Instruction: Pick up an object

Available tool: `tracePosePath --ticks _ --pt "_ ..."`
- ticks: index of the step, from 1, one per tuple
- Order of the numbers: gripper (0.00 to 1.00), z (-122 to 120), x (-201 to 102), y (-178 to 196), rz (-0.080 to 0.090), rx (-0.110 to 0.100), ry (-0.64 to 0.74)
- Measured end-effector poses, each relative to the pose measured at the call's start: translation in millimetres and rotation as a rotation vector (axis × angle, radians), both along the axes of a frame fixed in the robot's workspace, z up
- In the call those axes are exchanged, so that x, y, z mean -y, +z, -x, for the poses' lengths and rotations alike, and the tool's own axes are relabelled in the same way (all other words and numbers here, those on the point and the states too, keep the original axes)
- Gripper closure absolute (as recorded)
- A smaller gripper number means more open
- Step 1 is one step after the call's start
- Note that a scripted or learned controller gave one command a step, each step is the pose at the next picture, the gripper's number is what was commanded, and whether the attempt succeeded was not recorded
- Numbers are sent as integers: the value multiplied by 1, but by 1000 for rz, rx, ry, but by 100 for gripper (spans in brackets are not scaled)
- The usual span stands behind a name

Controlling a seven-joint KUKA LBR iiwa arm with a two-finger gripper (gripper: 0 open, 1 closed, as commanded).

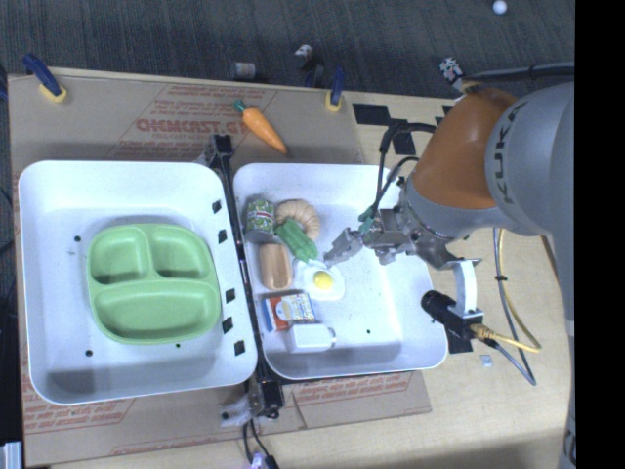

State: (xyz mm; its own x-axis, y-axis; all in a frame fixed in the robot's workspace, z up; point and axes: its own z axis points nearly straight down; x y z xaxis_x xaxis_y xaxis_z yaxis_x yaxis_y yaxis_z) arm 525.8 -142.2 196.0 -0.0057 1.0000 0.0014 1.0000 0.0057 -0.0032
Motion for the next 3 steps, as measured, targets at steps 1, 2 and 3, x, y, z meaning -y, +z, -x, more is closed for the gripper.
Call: tracePosePath --ticks 1,2,3 --pt "0 -70 -10 -94 1 -3 1" --pt "100 -72 -9 -83 2 0 4" --pt "100 -5 -98 -4 1 1 4"
